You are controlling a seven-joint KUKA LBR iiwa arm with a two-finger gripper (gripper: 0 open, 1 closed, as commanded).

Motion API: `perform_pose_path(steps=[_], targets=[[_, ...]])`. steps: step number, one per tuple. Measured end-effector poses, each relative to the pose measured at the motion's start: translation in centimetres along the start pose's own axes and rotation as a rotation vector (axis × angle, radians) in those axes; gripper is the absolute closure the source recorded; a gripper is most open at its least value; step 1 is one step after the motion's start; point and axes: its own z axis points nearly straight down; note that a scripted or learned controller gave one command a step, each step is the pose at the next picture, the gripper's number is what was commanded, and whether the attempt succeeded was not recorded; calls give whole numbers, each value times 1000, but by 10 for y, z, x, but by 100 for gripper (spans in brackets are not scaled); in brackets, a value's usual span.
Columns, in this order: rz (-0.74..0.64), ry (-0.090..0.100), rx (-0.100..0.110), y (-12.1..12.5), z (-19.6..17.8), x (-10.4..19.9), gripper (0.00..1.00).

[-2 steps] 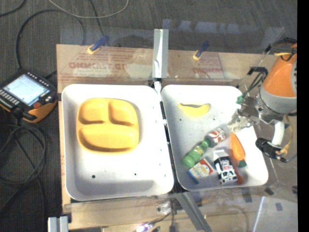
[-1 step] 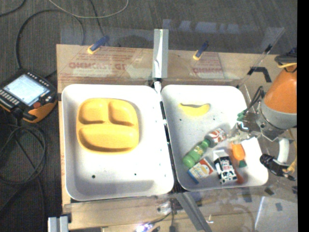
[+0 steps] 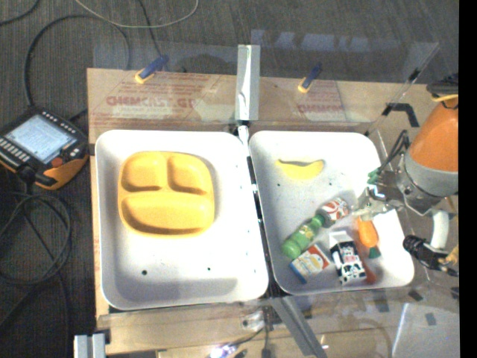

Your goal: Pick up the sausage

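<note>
Bench (image 3: 171, 99) on dark carpet (image 3: 45, 289)

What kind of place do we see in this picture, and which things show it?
Probably a robotics lab test bench. Two white bins sit side by side on a board; a robot arm reaches over the right bin, which holds toy food such as a banana; a teach pendant and cables lie on the carpet.

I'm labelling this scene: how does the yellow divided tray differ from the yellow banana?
The yellow divided tray is broad, squarish and has three compartments; the yellow banana is slim, curved and much smaller. The tray lies in the left white bin, the banana in the right white bin. Both are yellow.
</note>
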Motion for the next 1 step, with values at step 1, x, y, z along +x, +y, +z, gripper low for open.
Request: perform_pose_path(steps=[1], targets=[[-38,-3,-2,2,3,-16,100]])
